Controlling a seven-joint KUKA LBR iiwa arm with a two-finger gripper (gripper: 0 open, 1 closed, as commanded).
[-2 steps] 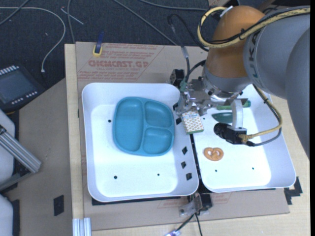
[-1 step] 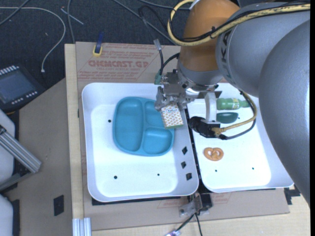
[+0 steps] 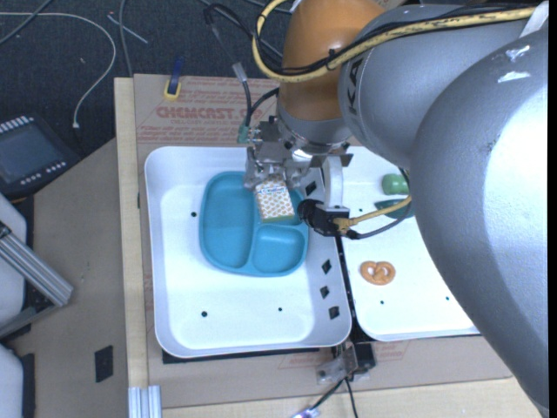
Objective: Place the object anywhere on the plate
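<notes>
A blue divided plate (image 3: pixel 233 233) lies in the left white bin (image 3: pixel 178 268). My gripper (image 3: pixel 273 190) reaches down over the plate's upper right part, under the orange band of the arm. A small pale block with a dotted pattern (image 3: pixel 275 204) sits between the fingertips, and the gripper is shut on it. The block hangs at the plate's far right rim, above the dividing ridge. I cannot tell whether its lower edge touches the plate.
The right bin (image 3: pixel 418 316) holds a brown pretzel (image 3: pixel 378 273) and a small green object (image 3: pixel 395 183) near its back. The big grey arm covers most of the right side. Cables lie behind the bench at upper left.
</notes>
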